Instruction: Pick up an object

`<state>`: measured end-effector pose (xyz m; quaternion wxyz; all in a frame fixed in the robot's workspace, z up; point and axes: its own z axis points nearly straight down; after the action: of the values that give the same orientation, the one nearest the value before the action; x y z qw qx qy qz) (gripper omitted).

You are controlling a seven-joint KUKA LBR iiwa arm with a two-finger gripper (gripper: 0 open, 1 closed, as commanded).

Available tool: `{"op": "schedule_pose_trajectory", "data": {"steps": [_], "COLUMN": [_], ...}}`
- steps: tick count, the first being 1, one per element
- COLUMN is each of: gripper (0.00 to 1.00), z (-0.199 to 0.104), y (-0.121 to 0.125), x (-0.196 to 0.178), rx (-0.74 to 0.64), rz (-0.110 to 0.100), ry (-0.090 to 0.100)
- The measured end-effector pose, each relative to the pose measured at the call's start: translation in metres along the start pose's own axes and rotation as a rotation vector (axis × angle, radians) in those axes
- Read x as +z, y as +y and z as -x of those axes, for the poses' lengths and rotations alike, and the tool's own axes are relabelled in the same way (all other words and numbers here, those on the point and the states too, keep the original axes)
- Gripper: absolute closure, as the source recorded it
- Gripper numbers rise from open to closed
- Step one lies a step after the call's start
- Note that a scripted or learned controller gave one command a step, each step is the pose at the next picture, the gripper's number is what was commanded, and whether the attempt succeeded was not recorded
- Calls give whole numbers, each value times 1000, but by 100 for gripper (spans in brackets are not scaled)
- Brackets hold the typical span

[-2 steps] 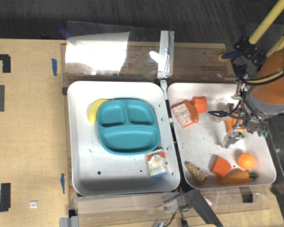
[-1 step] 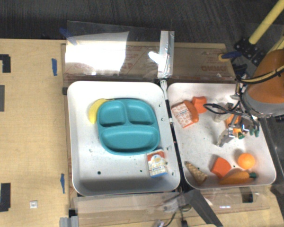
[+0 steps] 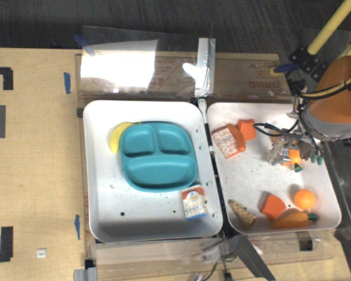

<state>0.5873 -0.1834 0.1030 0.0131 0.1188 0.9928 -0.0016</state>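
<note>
My gripper [image 3: 288, 153] hangs low over the right bin [image 3: 254, 180], near its right wall, under the grey wrist and orange band. A small orange and yellow piece [image 3: 295, 160] shows right at the gripper's tip; I cannot tell whether it is held. To its left lie an orange-and-white carton [image 3: 228, 141] and an orange block [image 3: 246, 129]. Toward the bin's front sit an orange ball [image 3: 305, 199], an orange wedge [image 3: 273, 205], a carrot [image 3: 292, 219] and a brown cone [image 3: 242, 213].
The left bin [image 3: 102, 168] holds a teal divided plate [image 3: 158, 155] lying over a yellow thing [image 3: 116, 134], and a small blue-and-white carton [image 3: 194, 203] at its front right. A clear plastic sheet [image 3: 134, 69] stands behind the bins.
</note>
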Motion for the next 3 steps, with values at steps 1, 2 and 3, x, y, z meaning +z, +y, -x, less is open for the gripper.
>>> {"op": "schedule_pose_trajectory", "data": {"steps": [1,2,3], "gripper": [100,0,0], "z": [21,19,35], "y": [37,36,5], "x": [-117,-112,3], "rx": [15,16,84], "rz": [2,1,0], "ry": [9,18,32]}}
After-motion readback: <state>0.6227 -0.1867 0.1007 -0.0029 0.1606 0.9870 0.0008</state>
